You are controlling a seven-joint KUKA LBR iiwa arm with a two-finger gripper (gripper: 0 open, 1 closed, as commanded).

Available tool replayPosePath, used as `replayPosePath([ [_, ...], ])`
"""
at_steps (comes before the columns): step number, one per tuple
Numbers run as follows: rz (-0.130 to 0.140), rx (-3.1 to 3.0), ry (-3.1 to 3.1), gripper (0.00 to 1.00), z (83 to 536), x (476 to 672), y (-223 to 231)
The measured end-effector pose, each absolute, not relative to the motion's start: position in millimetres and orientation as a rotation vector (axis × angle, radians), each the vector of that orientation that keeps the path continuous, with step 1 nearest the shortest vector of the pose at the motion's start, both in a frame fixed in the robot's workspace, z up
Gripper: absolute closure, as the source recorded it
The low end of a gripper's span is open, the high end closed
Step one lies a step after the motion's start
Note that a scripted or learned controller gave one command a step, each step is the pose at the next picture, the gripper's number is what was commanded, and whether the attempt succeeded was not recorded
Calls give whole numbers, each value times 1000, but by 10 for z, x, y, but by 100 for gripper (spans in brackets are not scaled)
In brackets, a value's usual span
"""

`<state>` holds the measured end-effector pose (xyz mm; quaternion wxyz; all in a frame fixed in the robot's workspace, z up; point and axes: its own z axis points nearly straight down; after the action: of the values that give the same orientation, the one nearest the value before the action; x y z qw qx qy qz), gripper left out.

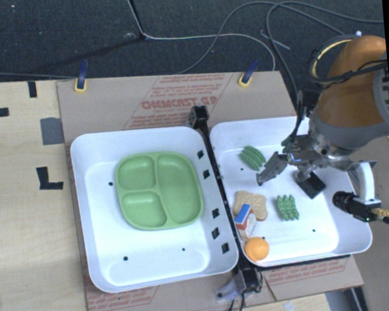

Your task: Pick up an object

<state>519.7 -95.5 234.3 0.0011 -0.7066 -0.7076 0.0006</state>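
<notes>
While hanging over the middle of the right bin [353,242], reaches in from 3 o'clock on the grey arm [336,134] with its orange band [349,95]. Keeps the pincer [291,176] spread wide: one dark finger [271,169] aimed toward 8 o'clock, the other toward 5 o'clock. Grips nothing; shows white bin floor in the gap.

Around the pincer, five loose things, all inside the right bin:
- At 10 o'clock, near but apart from the left finger: a green pod [251,157], lying slantwise.
- At 6 o'clock, just below the gap: a ribbed green piece [286,207].
- At 8 o'clock: a tan biscuit [252,202], flat on the floor.
- Touching the biscuit at its 7 o'clock edge, partly over it: a small red, white and blue carton [243,215].
- Further toward 7 o'clock, close to the bin's near corner and just below the carton: an orange ball [257,248].

Toward 9 o'clock, across the shared rim: the left bin [83,196], holding a green divided plate [160,190] slightly toward 12 o'clock of its middle.

Beneath both bins: a brown cardboard sheet [175,95], pinned at 12 o'clock by two yellow clamps [80,84], laid on the pale wooden worktop [23,222]. Beyond, at 12 o'clock: thin cables [236,24] trailing over dark flooring.
</notes>
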Motion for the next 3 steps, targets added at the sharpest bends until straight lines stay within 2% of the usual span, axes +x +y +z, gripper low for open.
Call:
replayPosePath([
  [3,7,-2217,-2218,0,905,5168,-990],
])
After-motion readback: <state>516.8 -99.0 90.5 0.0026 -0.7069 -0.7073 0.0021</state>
